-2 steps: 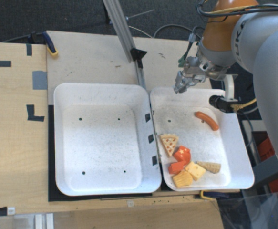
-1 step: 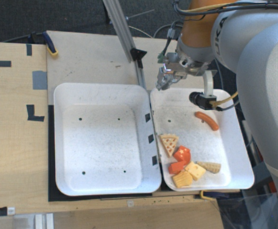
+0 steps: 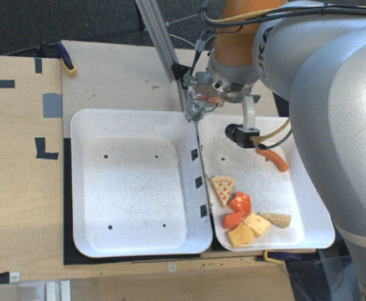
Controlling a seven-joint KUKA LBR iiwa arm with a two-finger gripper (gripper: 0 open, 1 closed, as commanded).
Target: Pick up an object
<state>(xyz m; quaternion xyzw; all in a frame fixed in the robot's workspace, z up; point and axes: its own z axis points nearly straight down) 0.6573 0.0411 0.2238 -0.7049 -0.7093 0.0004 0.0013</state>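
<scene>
My gripper [image 3: 195, 108] hangs over the far end of the ridge between the two bins, with nothing visibly held. The right bin [image 3: 308, 227] holds several toy foods. A triangular waffle piece [image 3: 222, 188] lies near its left wall. Just below it are a red pepper piece [image 3: 239, 202] and an orange-red chunk [image 3: 232, 219]. Two yellow cheese blocks [image 3: 257, 223] [image 3: 240, 235] sit at the front, and a tan cone-shaped piece [image 3: 277, 219] lies to their right. An orange carrot-like stick [image 3: 275, 160] lies farther back, towards the right wall.
The left bin [image 3: 82, 168] is bare white with dark specks. A slanted metal rail [image 3: 161, 36] rises behind the gripper. The grey arm [image 3: 333, 105] covers the right side of the view. Blue tape marks [image 3: 43, 148] lie on the wooden bench at left.
</scene>
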